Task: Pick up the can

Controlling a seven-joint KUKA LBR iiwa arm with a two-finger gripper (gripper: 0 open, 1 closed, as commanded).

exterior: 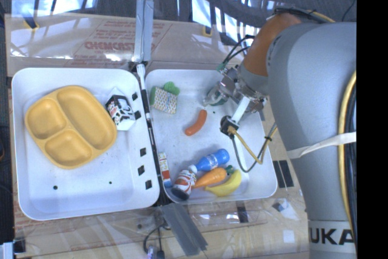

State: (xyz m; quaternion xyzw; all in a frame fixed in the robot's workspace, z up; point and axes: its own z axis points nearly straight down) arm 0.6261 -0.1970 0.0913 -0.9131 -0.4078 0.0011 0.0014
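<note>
A small can-like object with a white, red and brown label lies on its side at the front of the right bin. It touches a carrot, and a blue bottle lies just behind it. My gripper hangs over the back right part of the same bin, well behind the can, just right of a red sausage. The wrist and a looping cable cover much of it.
A banana lies beside the carrot. A patterned sponge and a green piece sit at the right bin's back left. The left bin holds a yellow divided plate and a black-and-white carton.
</note>
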